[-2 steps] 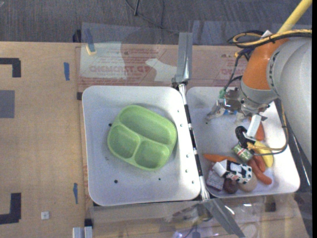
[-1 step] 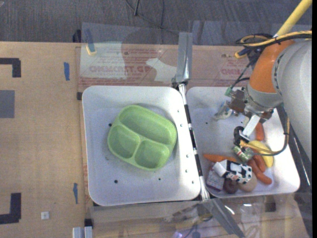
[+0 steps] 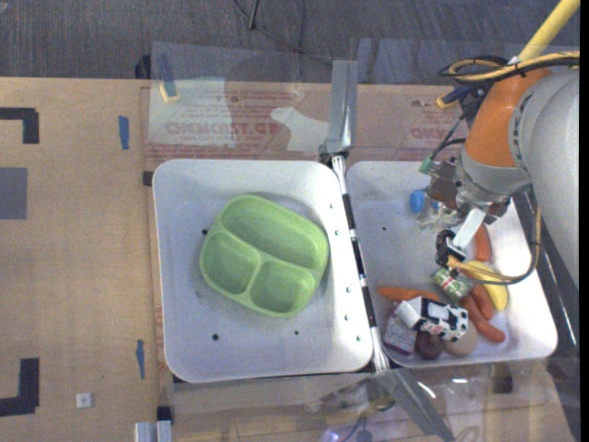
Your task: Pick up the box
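Pale lilac and white, small, lying at the near left of the clutter in the right bin (image 3: 386, 187): the box (image 3: 402, 330). Pressed against a black-and-white spotted carton (image 3: 447, 319) on its right, with a dark round fruit (image 3: 428, 345) just in front and a carrot (image 3: 401, 294) just behind. Further back, a green can (image 3: 451, 284) and a banana (image 3: 486, 273). Beyond those, over the middle of the bin, the gripper (image 3: 457, 238), well apart from the box and carrying nothing visible; impossible to tell whether spread or closed. Best to travel toward the near left corner first, then come straight down. Probably wise to line up across the box's narrower width and keep clear of the carton, so as not to drag both.
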### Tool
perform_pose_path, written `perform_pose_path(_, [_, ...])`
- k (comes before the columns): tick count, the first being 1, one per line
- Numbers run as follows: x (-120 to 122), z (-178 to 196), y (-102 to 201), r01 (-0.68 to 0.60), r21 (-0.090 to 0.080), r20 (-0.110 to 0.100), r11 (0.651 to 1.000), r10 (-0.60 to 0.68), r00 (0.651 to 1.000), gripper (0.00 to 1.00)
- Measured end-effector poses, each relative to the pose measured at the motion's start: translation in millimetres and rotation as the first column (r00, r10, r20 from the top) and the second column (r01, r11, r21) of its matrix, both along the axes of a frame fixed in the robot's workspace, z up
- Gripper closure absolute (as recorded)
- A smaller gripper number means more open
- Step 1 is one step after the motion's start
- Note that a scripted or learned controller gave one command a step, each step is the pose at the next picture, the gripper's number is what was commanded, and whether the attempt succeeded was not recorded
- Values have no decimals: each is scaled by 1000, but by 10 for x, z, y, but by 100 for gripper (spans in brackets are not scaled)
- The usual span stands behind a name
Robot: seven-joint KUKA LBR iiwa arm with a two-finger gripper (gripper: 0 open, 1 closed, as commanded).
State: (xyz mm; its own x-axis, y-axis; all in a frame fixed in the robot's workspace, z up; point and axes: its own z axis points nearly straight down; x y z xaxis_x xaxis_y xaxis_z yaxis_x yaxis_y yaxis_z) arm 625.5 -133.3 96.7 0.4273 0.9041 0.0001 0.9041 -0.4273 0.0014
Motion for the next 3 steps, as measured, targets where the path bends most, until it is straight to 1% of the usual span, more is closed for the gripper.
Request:
perform_pose_path(1, [0, -1, 5, 0, 0, 0, 1000, 0, 1000, 0])
perform_pose_path(2, [8, 103, 11, -3, -1, 1, 1000, 3, 1000, 100])
perform_pose_path(3, [351, 365, 298, 373, 0, -2, 928, -373, 928, 100])
